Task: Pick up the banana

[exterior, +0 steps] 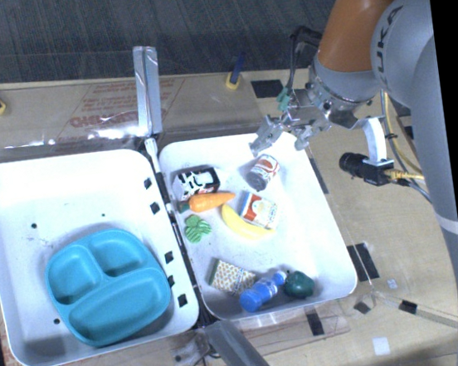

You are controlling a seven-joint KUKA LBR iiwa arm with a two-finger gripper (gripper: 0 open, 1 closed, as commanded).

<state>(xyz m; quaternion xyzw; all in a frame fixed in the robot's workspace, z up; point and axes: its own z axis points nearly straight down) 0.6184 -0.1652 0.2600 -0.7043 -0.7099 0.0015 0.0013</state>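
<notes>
The banana (241,225) lies below-left of the open, empty hand (281,135), its long axis slanting toward lower right under a small carton (259,210)

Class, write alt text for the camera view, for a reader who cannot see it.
A grey robot arm's gripper hovers over the far edge of the right bin, where a banana lies among a carrot, a can and a blue bottle. The left bin holds a blue divided plate.

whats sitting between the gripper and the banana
In the camera view, a tilted can and a small carton lie between the gripper and the banana.
</notes>
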